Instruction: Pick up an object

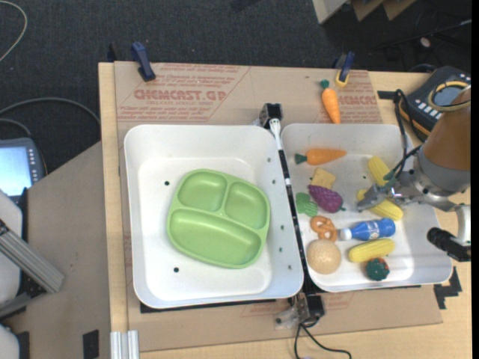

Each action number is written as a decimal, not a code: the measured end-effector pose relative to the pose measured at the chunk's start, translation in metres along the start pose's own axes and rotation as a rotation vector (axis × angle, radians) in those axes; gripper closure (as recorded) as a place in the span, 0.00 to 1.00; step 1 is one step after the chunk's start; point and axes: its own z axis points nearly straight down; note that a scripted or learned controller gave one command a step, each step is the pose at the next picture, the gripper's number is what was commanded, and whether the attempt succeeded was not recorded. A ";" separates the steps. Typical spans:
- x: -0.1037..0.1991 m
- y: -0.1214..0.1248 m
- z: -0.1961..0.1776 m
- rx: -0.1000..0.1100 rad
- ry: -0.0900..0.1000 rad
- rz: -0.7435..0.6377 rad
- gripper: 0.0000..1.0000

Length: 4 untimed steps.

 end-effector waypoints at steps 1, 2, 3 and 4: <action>0.000 0.001 -0.015 -0.007 -0.004 0.001 1.00; 0.062 -0.048 -0.004 -0.002 0.000 -0.002 1.00; 0.132 -0.073 -0.109 -0.014 0.000 -0.007 1.00; 0.203 -0.074 -0.130 -0.008 -0.001 -0.009 1.00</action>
